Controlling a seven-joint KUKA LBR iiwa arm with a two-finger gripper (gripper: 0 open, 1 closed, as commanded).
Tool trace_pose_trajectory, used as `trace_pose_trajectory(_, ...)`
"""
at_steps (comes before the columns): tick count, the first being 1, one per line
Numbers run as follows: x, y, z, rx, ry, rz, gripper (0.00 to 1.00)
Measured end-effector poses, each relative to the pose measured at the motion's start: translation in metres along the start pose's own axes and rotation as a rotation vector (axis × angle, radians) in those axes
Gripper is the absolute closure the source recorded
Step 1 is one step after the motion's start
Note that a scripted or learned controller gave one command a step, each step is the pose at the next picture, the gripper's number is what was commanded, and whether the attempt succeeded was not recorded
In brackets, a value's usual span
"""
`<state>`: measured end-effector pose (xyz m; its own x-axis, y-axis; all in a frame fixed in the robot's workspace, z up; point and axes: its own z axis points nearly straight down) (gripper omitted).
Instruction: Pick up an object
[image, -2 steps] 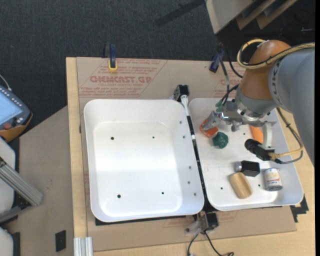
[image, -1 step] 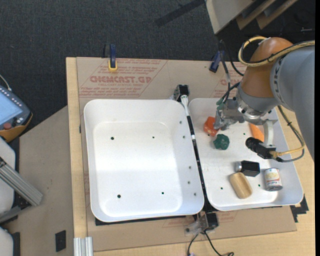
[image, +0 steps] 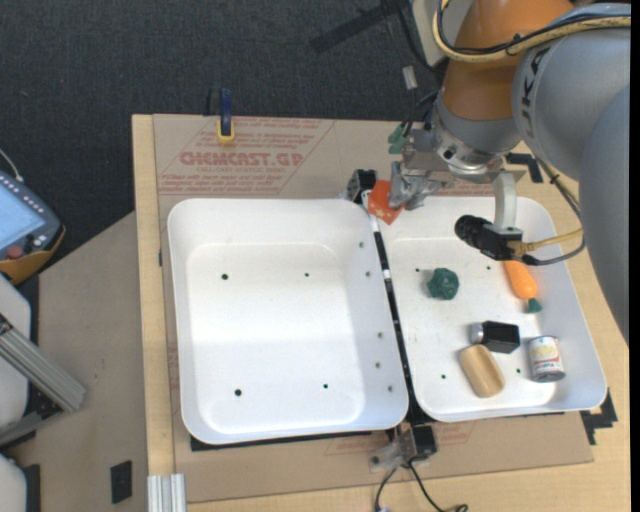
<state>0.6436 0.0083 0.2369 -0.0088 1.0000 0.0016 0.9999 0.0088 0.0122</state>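
The grey arm (image: 580, 90) with its orange band reaches in over the far edge of the right bin (image: 432, 335). Its gripper (image: 402, 196) hangs at that bin's far left corner, where the rim meets the left bin (image: 270, 340). An orange-red piece (image: 381, 204) sits right at the gripper's tip, on or just above that corner rim. From where I stand I cannot tell whether the gripper is spread or pressed together, nor whether it really has the piece pinched. 5 other things lie on the right bin's floor. A dark green lump (image: 443, 283) rests left of the bin's middle, apart from the rest. An orange carrot-shaped toy (image: 519, 278) with a small green end lies toward the bin's right wall, pointing roughly front to back. Nearer the bin's front edge, a small black block (image: 499, 335) lies just beside a tan rounded block (image: 481, 370); the 2 look to be touching or nearly so. A little can (image: 546, 358) with a pale label sits close to the bin's front right corner, near the black block. Both bins rest on a brown cardboard surface (image: 300, 160) with red print showing beyond the right bin's far left side. A blue and yellow clip (image: 225, 113) stands on that surface's far edge, well apart from the right bin.
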Motion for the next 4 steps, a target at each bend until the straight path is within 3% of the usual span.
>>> trace_pose_trajectory(1, -0.007, -0.062, -0.015, 0.017, 0.000, 0.011, 1.00)
trace_pose_trajectory(2, -0.111, -0.101, -0.039, 0.013, -0.004, 0.019, 1.00)
trace_pose_trajectory(3, -0.055, -0.122, -0.038, 0.016, 0.001, 0.005, 1.00)
trace_pose_trajectory(4, -0.111, -0.156, -0.019, 0.017, -0.002, 0.015, 1.00)
